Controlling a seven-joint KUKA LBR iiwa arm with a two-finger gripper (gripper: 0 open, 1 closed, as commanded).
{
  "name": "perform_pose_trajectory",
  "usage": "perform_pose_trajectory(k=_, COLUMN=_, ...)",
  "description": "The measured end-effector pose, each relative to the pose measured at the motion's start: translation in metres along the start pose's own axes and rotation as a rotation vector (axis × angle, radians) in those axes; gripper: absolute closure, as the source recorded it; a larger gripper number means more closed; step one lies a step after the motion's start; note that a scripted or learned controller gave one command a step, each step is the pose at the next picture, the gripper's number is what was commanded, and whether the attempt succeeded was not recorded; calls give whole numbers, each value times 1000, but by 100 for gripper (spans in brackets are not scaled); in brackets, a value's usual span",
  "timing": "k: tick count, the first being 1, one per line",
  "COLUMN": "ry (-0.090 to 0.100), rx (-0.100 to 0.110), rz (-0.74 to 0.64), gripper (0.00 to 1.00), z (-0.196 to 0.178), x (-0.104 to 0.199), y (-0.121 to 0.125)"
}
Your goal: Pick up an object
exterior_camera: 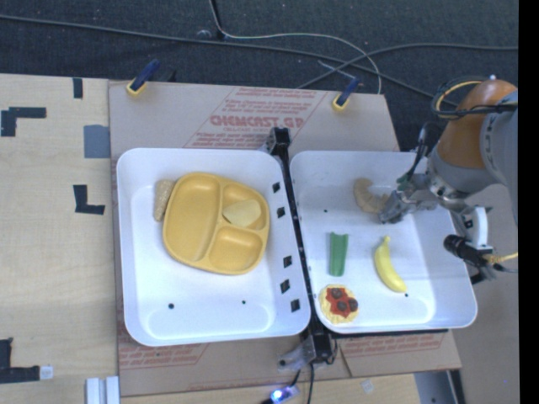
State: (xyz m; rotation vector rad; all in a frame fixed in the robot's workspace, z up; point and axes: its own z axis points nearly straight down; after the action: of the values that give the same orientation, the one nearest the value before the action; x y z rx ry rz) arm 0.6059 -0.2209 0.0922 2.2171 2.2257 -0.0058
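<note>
1. Camera view: a tan, lumpy piece (365, 196), perhaps bread, lies in the right bin (446, 310), near its far wall.
2. It lies just left of the jaws (392, 211), seemingly touching them; whether they are released or clenched, I cannot tell.
3. Nearer in that bin: green stick (338, 253), banana (388, 265), small pizza (339, 303).
4. The left bin (202, 318) holds a yellow tray (216, 223).
</note>
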Motion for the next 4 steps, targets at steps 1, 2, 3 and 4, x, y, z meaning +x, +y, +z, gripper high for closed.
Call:
perform_pose_trajectory(k=1, ry=4, rx=-1, rz=1, gripper=100, z=-42, x=8, y=1)
perform_pose_trajectory(k=2, ry=3, rx=-3, rz=2, gripper=100, z=-102, x=8, y=2)
perform_pose_trajectory(k=3, ry=2, rx=-4, rz=1, gripper=100, z=-163, x=8, y=3)
perform_pose_trajectory(k=4, ry=4, rx=2, rz=-3, gripper=100, z=-165, x=65, y=5)
